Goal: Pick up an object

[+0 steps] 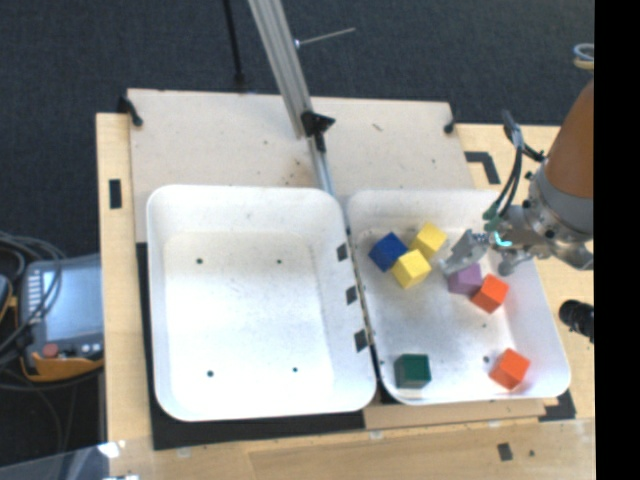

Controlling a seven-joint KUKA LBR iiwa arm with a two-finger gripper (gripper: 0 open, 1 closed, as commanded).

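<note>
Right-hand bin (520, 393) on the desk (115, 158) carrying seven blocks: blue block (387, 251) touching two yellow blocks (411, 268) (431, 239) near the divider, green block (412, 370) at the near edge, orange block (510, 367) in the near right corner, purple block (464, 279) just beside another orange block (489, 294). End effector (478, 255) low over the bin, right at the purple block, fingers seemingly spread but too blurred to tell for certain. Left-hand bin (160, 268) alongside. Arm (570, 178) entering from the right.
</note>
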